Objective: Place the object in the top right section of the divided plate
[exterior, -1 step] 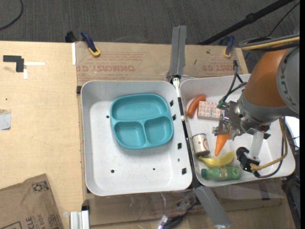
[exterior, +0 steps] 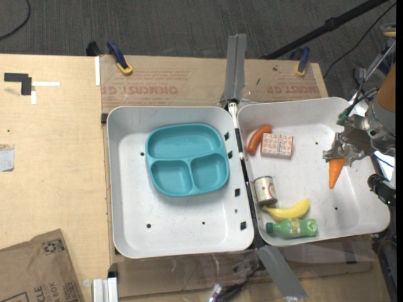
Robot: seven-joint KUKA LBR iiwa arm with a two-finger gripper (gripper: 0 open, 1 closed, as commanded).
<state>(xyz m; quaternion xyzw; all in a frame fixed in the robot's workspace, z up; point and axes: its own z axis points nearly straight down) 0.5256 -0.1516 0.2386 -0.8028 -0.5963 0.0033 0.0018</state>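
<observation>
Gripper (exterior: 343,153) pinches the carrot (exterior: 335,172) by its top, over the right bin (exterior: 315,109). Risk: thin grip, carrot may slip en route to the divided plate (exterior: 186,158); watch transfer.

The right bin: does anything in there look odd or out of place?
The carrot hangs point-down from the pincer above the right bin. The can lies on its side, touching the banana. Nothing looks spilled.
</observation>
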